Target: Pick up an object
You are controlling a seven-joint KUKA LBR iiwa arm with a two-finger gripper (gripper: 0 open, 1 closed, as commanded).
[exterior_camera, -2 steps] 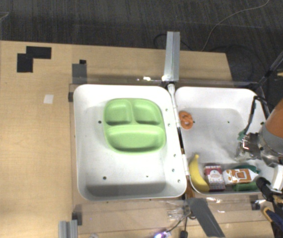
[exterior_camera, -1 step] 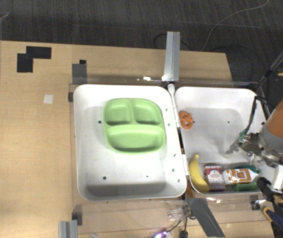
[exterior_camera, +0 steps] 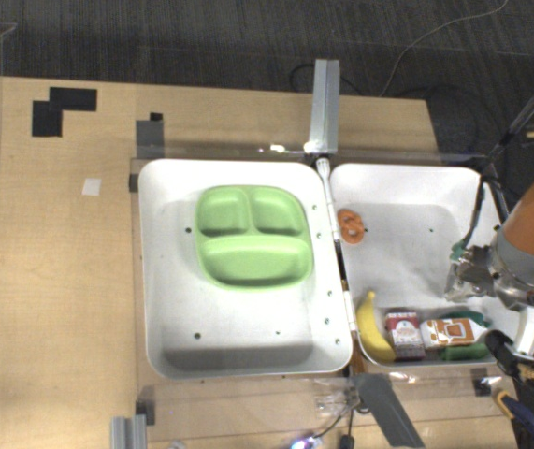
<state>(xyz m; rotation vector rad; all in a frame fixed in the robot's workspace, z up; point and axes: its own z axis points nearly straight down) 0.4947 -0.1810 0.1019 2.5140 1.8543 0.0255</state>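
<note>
Fingers' [exterior_camera: 463,274] state I cannot tell; they hover at the right bin's [exterior_camera: 407,190] right edge, above the boxes [exterior_camera: 435,335] and banana [exterior_camera: 371,330] at lower right.

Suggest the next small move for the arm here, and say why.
Probably lower the gripper toward the small packets just below it in the right bin; it hangs at that bin's right side with nothing visible between its fingers, and the banana lies farther left.
</note>
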